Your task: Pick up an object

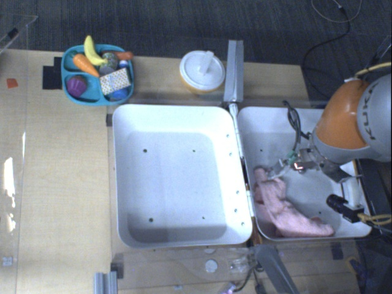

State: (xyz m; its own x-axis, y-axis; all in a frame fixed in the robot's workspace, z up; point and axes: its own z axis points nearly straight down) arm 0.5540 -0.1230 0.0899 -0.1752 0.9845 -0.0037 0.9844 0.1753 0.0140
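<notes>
At the far left of the tabletop (55, 182) I see a blue tray (97, 75) of toy food, then a white lidded cup (202, 70). Next comes the left bin (177, 176), then the right bin (343, 204), where a pink cloth (283, 212) lies crumpled, its long axis running from upper left down to lower right. My arm (352, 124) reaches in from the right, its end effector (286, 166) just above the cloth's upper end; I cannot tell whether it is open or closed.
</notes>
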